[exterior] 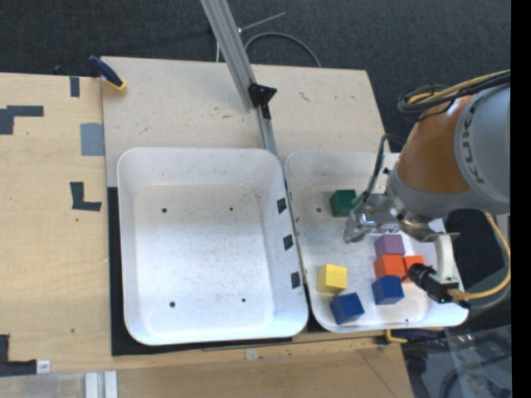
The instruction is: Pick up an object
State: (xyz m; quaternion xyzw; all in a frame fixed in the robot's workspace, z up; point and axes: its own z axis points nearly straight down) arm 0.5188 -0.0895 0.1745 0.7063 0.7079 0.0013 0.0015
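The green block (343,202) sits on the floor of the right bin (309,222), in its upper half, and it is the nearest thing to the gripper (358,227): it lies just up and to the left of the metal fingertips, apart from them as far as the slant of the view allows a judgement. It looks like a small, squat cube with no marked long axis, so the coming move seems to turn on shifting toward it rather than on any turn of the wrist. Whether the gripper is parted or closed cannot be told here; nothing shows between the tips

Just beside the gripper on its lower right lies a purple block (389,245), with an orange block (390,265) touching it below and a red block (414,264) against the orange one. Below these sits a blue block (387,290), a second blue block (347,307) near the bin's lower rim, and a yellow block (333,277) between that one and the gripper. All look like matte, hard-edged cubes, easy to pinch

The left bin (133,222) is glossy white plastic, speckled with dark marks
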